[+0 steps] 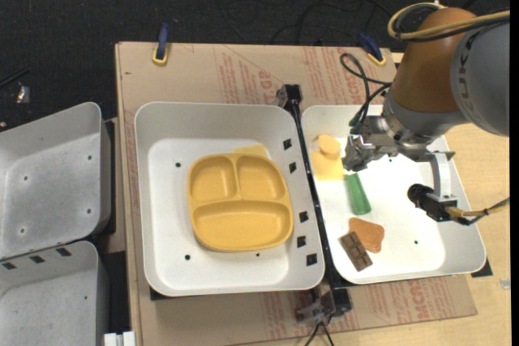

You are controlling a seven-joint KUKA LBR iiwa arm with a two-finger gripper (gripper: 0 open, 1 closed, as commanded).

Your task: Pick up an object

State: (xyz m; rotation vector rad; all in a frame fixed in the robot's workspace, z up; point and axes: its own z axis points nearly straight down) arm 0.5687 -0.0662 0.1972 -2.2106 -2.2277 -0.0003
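Within the left bin (162,174): one yellow plastic tray (240,202), glossy, rounded corners, three moulded compartments, lying flat at centre. Right of that tray, across the black divider, the right bin (422,255) holds: one pale yellow block (328,166) with a small orange round piece (328,145) on its far edge; one green cylindrical stick (358,194); one orange heart-like flat piece (369,232); one brown ridged bar (355,249) touching it. Gripper (357,154), metal, hovers at the stick's far end, just beside the block; whether clenched or released cannot be told.
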